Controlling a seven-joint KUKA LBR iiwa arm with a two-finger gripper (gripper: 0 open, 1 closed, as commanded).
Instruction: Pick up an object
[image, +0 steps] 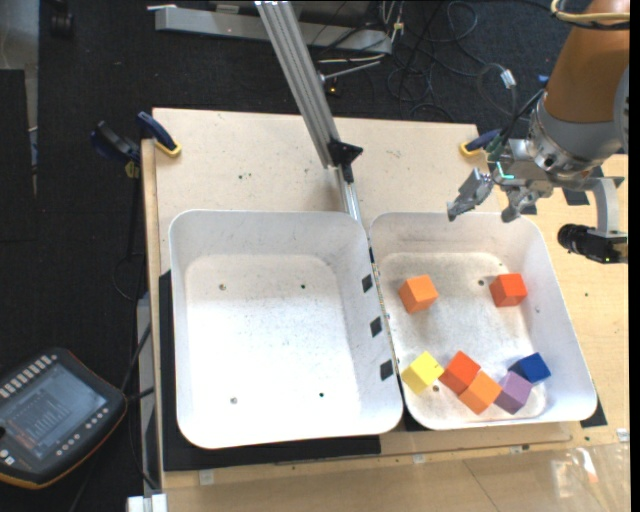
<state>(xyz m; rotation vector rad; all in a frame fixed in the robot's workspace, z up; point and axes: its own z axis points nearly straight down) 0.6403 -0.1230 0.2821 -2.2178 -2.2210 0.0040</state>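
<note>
My gripper (493, 204) hangs above the far rim of the right bin (560, 300), its two fingers spread open with nothing between them. Inside that bin lie several small blocks. An orange block (419, 292) sits near the middle left, and a red-orange block (509, 288) lies to its right, below the gripper. Along the near side cluster a yellow block (422, 371), a red block (461, 370), an orange block (480, 391), a purple block (513, 392) and a blue block (531, 368).
The left bin (200, 300) stands beside the right one. A slanted metal pole (305, 85) runs down to the bins' shared far corner. Clamps (160, 135) sit at the board's far corners. A teach pendant (50, 415) lies at the lower left.
</note>
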